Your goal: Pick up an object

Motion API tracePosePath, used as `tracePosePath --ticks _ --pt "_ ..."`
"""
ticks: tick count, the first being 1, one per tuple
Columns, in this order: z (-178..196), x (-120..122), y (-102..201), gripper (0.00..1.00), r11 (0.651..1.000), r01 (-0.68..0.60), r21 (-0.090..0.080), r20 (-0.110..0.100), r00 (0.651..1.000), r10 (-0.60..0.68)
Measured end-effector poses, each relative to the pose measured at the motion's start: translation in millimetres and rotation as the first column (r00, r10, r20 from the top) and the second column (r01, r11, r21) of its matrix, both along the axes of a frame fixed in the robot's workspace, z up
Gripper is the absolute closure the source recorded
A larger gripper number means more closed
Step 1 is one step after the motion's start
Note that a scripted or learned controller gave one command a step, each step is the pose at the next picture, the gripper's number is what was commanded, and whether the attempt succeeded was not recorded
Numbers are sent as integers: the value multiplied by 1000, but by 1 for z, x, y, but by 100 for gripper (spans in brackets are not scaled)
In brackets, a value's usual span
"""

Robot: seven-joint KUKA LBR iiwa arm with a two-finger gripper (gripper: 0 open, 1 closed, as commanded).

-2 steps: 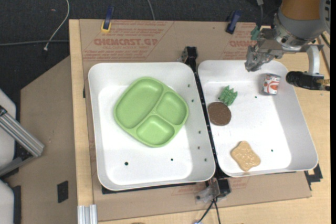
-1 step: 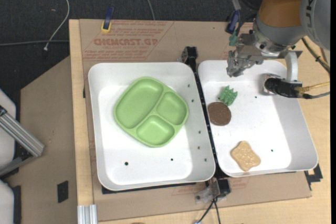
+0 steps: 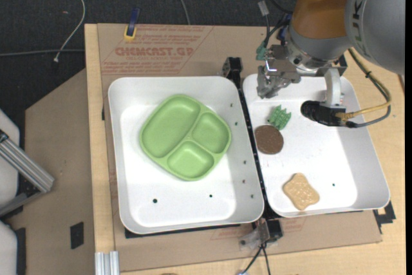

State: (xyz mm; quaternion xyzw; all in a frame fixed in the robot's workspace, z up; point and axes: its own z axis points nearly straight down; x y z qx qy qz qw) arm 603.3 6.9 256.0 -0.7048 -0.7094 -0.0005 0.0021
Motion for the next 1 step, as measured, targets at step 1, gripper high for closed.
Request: tracePosePath --ticks 1 --pt "-5 2 54 100 1000 0 -1 2 1000 0"
